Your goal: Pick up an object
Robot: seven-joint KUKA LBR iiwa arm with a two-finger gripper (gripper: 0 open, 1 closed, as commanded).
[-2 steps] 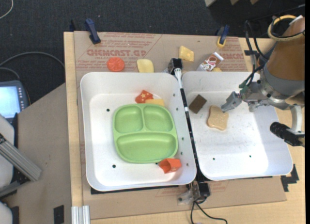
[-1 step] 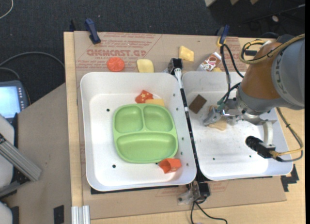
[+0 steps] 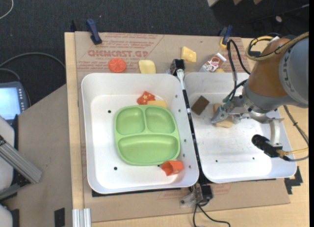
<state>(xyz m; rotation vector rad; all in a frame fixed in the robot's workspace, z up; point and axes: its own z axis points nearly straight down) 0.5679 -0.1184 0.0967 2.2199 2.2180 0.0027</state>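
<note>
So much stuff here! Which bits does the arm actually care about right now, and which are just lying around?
In play:
gripper, down in the right bin
tan piece at its tip
brown block close by

Lying about:
green divided plate in the left bin
orange block
red piece
orange disc and yellow pieces behind the bins

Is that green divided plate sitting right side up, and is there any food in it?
Right side up and empty: the green plate in the left bin shows its three hollows facing up, all bare green.
</note>
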